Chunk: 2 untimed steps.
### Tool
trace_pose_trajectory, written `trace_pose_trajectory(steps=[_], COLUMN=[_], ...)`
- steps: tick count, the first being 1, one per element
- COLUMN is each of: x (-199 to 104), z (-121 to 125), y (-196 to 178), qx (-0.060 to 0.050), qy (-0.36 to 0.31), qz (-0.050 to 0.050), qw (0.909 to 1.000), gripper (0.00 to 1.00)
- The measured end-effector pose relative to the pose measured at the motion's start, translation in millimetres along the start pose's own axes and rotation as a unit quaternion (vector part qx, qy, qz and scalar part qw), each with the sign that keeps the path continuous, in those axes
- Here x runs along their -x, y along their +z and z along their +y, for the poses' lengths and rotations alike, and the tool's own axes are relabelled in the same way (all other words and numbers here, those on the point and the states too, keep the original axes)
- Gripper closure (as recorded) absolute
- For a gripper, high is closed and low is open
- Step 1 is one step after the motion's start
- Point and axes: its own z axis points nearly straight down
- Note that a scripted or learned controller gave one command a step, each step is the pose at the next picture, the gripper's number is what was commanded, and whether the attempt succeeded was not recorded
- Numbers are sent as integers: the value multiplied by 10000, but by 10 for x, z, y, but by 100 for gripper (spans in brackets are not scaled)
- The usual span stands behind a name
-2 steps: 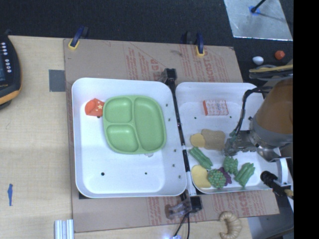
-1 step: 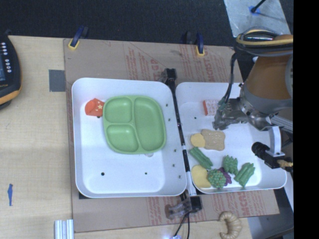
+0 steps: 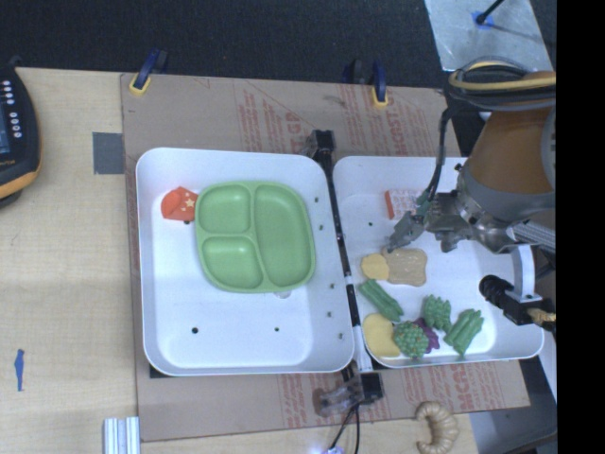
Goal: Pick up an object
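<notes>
Nothing is lifted yet, as far as the view shows. The dark two-finger hand (image 3: 405,233) hangs low over the right-hand shallow white plastic bin (image 3: 373,176), its tips just above the flat tan bread-slice toy (image 3: 407,269) and the round yellow piece (image 3: 374,267) that touches the slice's left edge. Whether the fingers are spread or pressed together I cannot tell; no object sits visibly between them. Likely candidates lie below: a dark green pod-shaped vegetable toy (image 3: 380,299), a bunch of green grapes with a purple bit (image 3: 414,337), a small green broccoli-like toy (image 3: 437,311) and a green ribbed vegetable (image 3: 464,329) near the bin's front edge. I judge the task to be at the reaching stage, with closing, gripping and raising all left to do.
</notes>
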Motion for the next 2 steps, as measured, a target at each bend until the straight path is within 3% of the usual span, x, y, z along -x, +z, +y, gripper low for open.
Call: trace_pose_trajectory(steps=[1,2], x=[369,367], z=[413,425], y=[1060,891], qx=[-28,-4], qy=[8,4], qz=[-4,-5], qw=[10000,10000], gripper=[0,100])
